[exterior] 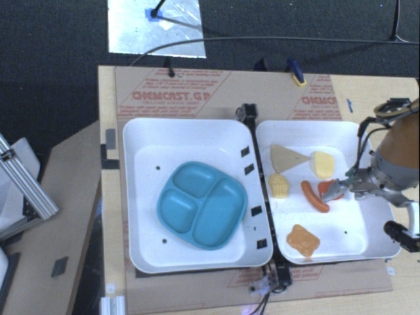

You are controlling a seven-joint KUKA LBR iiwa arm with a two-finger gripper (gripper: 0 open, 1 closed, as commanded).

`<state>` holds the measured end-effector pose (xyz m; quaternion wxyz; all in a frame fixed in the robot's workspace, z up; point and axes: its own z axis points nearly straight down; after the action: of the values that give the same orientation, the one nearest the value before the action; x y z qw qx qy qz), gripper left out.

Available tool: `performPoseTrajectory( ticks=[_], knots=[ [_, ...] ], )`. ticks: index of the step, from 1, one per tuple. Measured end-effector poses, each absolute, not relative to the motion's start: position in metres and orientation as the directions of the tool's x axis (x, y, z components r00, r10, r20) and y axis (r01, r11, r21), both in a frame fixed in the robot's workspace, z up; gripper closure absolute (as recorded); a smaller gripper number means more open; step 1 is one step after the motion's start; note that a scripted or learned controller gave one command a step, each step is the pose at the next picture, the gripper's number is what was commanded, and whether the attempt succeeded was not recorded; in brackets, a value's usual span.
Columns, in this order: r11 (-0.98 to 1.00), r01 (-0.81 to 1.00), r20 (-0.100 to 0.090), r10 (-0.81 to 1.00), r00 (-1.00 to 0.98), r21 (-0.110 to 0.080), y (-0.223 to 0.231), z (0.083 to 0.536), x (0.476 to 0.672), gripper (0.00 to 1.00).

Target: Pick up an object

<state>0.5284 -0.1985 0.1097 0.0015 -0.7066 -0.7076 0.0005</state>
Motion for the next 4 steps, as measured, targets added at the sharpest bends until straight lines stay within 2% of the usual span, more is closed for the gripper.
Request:
performPoseTrajectory(
  ticks=[1,2,4],
  knots=[
    [0.001,1.0,0.0,1.0,-0.001,0.0,-0.198,0.083,0.529,0.0],
    [0.002,1.0,-0.001,1.0,-0.002,0.004,-0.198,0.096,0.53,1.0],
    [0.006,1.0,-0.002,1.0,-0.005,0.007,-0.196,0.212,0.534,1.0]
  ],
)
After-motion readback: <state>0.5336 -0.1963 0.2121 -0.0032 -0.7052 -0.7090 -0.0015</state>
